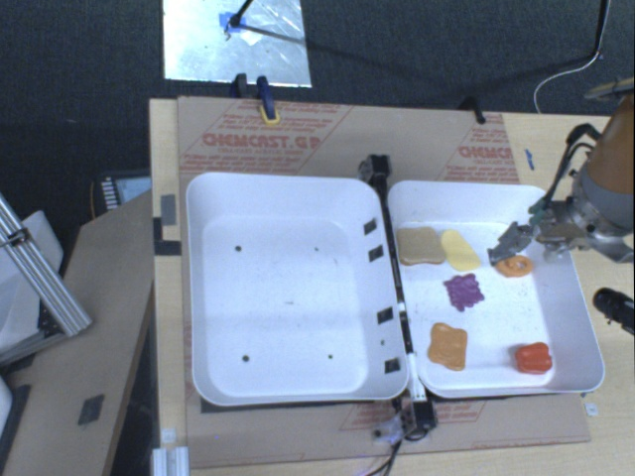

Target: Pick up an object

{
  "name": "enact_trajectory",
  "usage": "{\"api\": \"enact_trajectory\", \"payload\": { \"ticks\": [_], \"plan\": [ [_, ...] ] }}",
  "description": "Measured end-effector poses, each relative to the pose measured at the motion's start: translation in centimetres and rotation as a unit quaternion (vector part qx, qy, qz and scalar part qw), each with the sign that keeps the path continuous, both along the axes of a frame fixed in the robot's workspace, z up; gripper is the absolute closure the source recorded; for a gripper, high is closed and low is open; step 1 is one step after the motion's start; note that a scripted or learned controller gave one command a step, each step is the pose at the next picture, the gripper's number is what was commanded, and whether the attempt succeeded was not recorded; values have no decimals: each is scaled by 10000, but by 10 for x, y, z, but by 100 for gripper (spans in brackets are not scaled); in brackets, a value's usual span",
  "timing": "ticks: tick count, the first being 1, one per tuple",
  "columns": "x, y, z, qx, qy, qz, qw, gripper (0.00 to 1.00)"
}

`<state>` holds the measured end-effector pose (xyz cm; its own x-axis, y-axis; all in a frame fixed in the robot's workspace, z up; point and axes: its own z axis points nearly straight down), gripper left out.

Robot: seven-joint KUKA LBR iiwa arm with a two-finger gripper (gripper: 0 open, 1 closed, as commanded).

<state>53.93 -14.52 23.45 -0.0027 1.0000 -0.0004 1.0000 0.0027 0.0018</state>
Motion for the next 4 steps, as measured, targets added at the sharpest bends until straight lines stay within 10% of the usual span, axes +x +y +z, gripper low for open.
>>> {"api": "enact_trajectory", "payload": {
  "ticks": [1,2,3,4],
  "plan": [
    [-55,-50,-7,-8,11,-37,10000,0],
    [1,-11,186,-25,-101,37,9999,0],
    [-55,-61,274,-22,-38,-25,10000,0],
    [-52,-59,281,-18,-33,21,10000,100]
  ]
}}
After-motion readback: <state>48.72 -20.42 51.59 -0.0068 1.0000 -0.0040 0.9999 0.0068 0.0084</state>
